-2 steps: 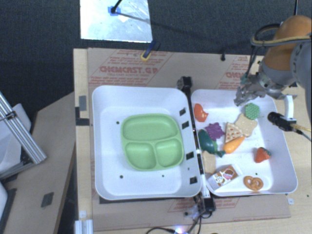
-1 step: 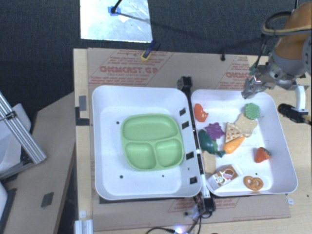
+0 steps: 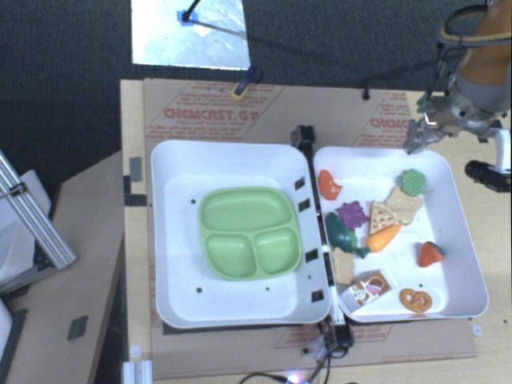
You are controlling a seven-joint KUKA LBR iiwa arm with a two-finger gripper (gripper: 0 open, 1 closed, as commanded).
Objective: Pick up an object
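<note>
Right white bin (image 3: 468, 238), near to far: brown pretzel (image 3: 415, 299), small printed carton (image 3: 366, 288), red strawberry (image 3: 430, 253), orange carrot (image 3: 383, 236), dark green vegetable (image 3: 342, 234), purple grapes (image 3: 351, 213), green round piece (image 3: 414, 182); jaws (image 3: 417, 140) above far rim, state cannot be told.

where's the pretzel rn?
Pretzel lies in the right bin, near its front right corner, just right of the small snack box and below the strawberry.

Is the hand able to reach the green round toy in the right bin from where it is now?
Probably yes. The hand hangs over the right bin's far rim, and the green round toy lies close below it, uncovered.
</note>
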